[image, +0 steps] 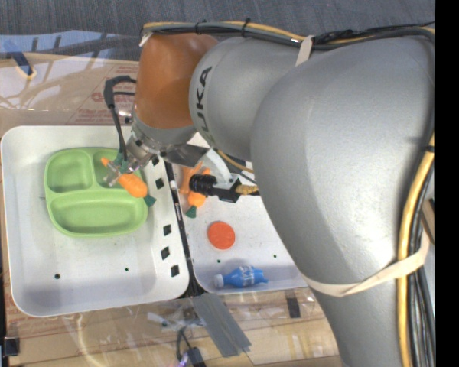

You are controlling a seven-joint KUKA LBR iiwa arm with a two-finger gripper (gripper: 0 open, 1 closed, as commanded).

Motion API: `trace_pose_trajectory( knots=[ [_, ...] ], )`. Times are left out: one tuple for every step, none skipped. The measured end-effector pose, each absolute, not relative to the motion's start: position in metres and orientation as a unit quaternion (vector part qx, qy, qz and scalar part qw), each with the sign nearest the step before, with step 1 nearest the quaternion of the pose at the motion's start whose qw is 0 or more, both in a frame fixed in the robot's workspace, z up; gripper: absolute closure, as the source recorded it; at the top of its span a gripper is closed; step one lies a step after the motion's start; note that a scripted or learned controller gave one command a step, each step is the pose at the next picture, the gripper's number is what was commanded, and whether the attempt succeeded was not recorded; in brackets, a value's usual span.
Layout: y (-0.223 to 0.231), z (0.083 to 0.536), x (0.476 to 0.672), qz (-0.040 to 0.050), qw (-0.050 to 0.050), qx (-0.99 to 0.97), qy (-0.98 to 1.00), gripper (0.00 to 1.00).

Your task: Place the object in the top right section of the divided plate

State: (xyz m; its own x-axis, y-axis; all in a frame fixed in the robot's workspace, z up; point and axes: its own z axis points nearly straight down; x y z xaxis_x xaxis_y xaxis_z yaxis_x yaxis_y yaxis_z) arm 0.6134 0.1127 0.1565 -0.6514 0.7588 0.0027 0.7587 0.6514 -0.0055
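Since the task wants the object in the plate's top right section, what matters most is how the orange carrot toy (131,183) sits vs. that pocket. The green divided plate (92,220) lies in the left white bin (30,281), mid-left of frame, w/ two small compartments along its upper side and one long one below. The carrot lies at the plate's upper-right corner, long axis slanting from upper left down to lower right, green leafy end toward the small top right section, orange tip riding over the rim toward the divider between the bins. The gripper (126,163) hangs right above it, coming down from the orange wrist band at upper centre of frame. It looks in touch w/ or just over the carrot's upper end, but whether it's clamped on the toy or let go — can't tell; the wrist hides that.

My read: carrot is partly in, partly over the rim of the target pocket, so the next move prob. needs a short shift up-left in frame to seat it fully.

In the right white bin (291,274): another carrot-like toy (195,193), an orange disc (221,235), a small blue bottle (241,278).
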Motion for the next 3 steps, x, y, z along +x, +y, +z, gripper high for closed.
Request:
trace_pose_trajectory(
  knots=[
    [0.053, 0.192, 0.619, 0.0006, 0.000, -0.393, -0.920, 1.00],
    [0.110, 0.130, 0.650, 0.0004, 0.000, -0.311, -0.950, 1.00],
    [0.110, 0.141, 0.651, -0.0001, -0.001, -0.309, -0.951, 1.00]
  ],
)
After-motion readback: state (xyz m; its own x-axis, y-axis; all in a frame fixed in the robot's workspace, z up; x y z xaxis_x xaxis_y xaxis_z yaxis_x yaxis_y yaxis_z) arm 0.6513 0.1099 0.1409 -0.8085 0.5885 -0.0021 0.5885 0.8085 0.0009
